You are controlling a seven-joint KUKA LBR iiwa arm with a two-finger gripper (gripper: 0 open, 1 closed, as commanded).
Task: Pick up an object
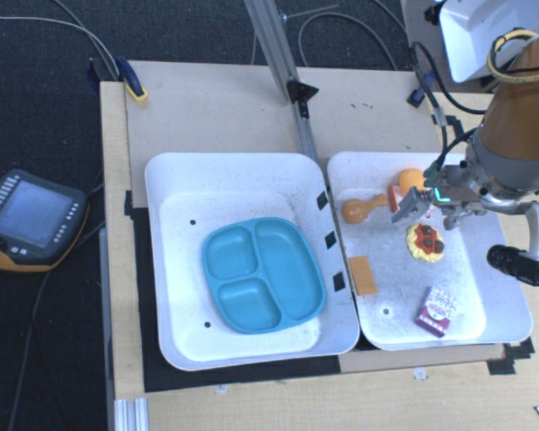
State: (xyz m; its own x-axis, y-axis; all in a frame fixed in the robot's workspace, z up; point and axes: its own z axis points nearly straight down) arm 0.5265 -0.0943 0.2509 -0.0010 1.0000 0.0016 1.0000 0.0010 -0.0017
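The arm reaches in from the right, and its hand hangs over the upper part of the right bin. Its dark fingers appear spread a little with nothing between them, though the view from above is poor there. Just below the hand lies a small yellow toy pizza with red topping. To the hand's left a tan wooden spoon-like piece lies on the bin floor, and an orange ball-like object sits just above the hand, partly hidden by it. Lower in the same bin are a flat orange-brown block near the left wall and a purple-and-white packet. The left bin holds a blue divided plate – three compartments. Both bins rest on the pale wooden surface.
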